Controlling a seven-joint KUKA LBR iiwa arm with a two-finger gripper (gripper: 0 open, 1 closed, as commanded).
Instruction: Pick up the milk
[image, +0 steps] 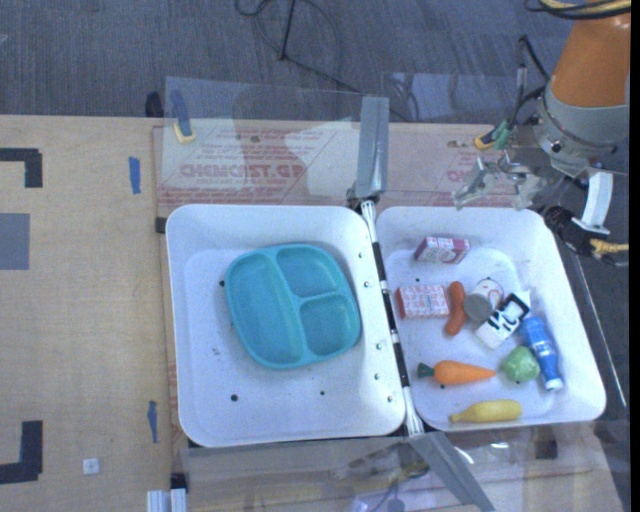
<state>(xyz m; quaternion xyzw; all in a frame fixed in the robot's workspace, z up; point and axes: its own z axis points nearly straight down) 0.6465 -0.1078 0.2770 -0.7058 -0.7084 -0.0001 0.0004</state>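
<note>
Two white bins sit side by side on the worktop (80, 300). Left bin (200, 240) contains a teal divided plate (292, 305). Right bin (560, 250) contains the milk carton (503, 318), lying right of centre, touching a blue bottle (541, 348); nearby lie a carrot (462, 373) and banana (487, 410). Gripper (495, 180) hovers above the right bin's far rim, fingers apart, holding nothing.

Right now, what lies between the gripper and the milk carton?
In the camera view, the pink box and bare bin floor lie between the gripper, at the right bin's far rim, and the milk carton.
</note>
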